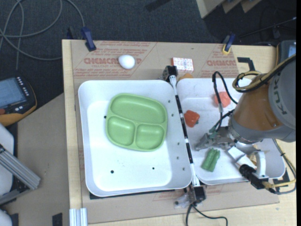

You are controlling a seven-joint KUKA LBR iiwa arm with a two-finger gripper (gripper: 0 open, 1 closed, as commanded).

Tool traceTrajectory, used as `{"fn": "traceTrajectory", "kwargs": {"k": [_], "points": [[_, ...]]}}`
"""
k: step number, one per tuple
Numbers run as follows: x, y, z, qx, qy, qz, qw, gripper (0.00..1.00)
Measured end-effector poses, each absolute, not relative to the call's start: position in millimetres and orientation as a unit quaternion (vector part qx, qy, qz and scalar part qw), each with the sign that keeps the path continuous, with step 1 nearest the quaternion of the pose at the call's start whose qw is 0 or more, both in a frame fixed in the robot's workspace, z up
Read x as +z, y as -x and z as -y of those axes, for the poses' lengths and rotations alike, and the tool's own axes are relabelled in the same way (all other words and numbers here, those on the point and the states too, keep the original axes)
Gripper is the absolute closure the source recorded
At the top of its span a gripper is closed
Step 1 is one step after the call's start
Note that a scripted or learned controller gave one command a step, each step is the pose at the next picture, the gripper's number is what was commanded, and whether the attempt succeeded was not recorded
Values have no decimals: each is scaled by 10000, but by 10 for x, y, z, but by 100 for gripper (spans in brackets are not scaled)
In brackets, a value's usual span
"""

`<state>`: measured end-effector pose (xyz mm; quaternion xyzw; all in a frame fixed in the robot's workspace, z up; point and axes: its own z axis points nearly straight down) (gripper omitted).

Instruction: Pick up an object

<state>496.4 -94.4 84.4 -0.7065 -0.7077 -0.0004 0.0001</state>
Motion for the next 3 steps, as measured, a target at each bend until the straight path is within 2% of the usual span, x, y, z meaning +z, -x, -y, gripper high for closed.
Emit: {"fn": "traceTrajectory", "kwargs": {"k": [1,2,3], "points": [[842,-4786,998,4,7073,7069,15,0],[939,-4789,996,0,7075,7067,7,100],[1896,-5343,319,-9,7066,7076,-1,100]]}}
